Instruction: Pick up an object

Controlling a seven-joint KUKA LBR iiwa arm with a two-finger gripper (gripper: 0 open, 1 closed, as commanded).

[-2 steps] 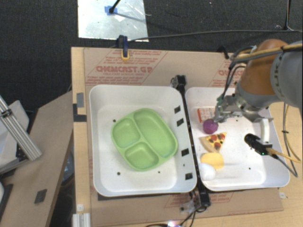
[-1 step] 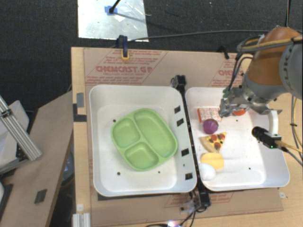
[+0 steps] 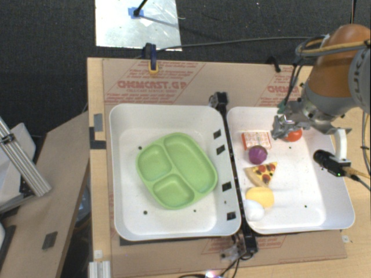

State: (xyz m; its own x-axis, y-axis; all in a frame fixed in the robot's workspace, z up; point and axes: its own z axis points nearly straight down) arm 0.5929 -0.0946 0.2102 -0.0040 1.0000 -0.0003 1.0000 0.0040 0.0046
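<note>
Red object half hidden under the arm's jaws.

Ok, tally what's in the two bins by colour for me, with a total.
Green: 1, the tray in the left bin
Red/orange: 3, box, pizza slice, red item by the gripper
Purple: 1, ball
Yellow: 1, lemon-like piece
White: 1, small piece
Total: 7, six of them in the right bin
</note>
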